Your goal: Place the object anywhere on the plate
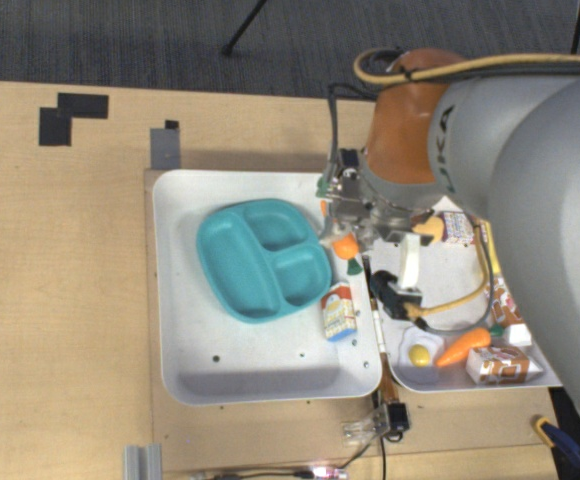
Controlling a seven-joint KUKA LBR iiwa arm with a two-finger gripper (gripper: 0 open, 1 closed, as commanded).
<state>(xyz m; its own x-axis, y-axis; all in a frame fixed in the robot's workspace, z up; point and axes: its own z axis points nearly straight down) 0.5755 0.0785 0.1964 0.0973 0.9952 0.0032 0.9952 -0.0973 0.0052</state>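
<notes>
A teal divided plate lies in the left white bin. My gripper hangs over the bin's right side, just past the plate's right rim. It is shut on a small orange object, which shows between the fingertips. The orange piece sits above the strip between the plate and the bin wall, not over the plate itself. The big grey arm with its orange band covers most of the right bin's upper part.
A small colourful bottle lies in the left bin by the plate's lower right corner. The right bin holds a carrot, a yellow-and-white piece, a brown-and-white carton and a yellow item.
</notes>
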